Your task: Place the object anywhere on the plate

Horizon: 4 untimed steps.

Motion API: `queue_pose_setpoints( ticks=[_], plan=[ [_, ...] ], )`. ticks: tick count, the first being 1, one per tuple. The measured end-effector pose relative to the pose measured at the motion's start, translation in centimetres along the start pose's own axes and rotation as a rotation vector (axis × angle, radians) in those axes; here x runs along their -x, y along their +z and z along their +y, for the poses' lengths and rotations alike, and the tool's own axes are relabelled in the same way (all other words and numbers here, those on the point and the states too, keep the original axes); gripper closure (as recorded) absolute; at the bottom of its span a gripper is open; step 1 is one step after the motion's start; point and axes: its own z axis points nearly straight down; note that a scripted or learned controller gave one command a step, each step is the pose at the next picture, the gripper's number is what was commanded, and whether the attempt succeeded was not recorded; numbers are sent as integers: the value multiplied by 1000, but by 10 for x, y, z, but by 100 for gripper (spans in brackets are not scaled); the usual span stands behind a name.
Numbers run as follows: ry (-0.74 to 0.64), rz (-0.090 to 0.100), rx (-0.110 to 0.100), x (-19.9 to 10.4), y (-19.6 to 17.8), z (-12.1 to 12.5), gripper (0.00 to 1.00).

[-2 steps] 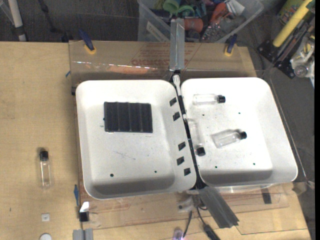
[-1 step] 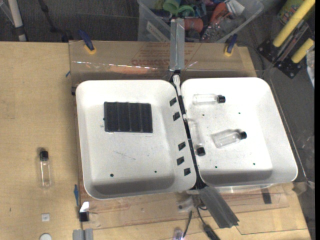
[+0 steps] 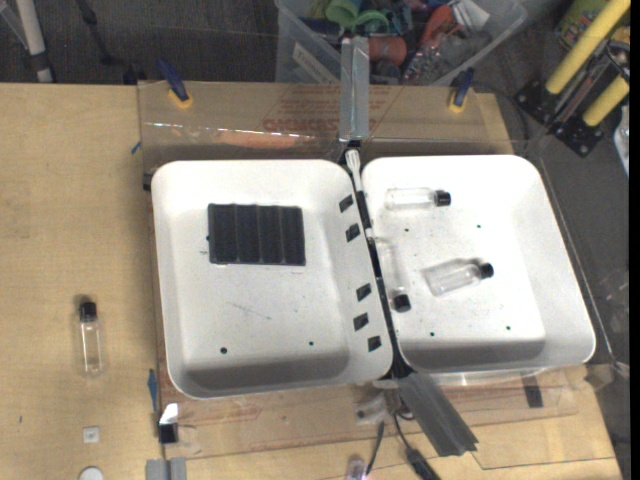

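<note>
Clear vial [image 3: 90,336] on bench, black plate [image 3: 256,235] in left bin [image 3: 190,363], two vials [image 3: 458,275] in right bin [image 3: 560,338].

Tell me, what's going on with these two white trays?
Nothing is being handled at this moment. The left bin holds a dark ridged plate, the spot where an object should end up. The right bin holds clear vials with black caps: one near the top, one in the middle, and a third against the divider. Another vial lies outside on the bench. The plate has nothing on it yet.
</note>
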Motion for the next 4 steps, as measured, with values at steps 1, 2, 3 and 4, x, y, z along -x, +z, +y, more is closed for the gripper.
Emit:
queue_pose_setpoints(
  ticks=[1, 2, 3, 4],
  plan=[
    [-23, -1, -1, 29, 0, -56, 100],
    [3, 0, -2, 27, 0, -74, 100],
    [1, 3, 1, 0, 0, -64, 100],
    [-12, 0, -2, 19, 0, -90, 100]
  ],
)
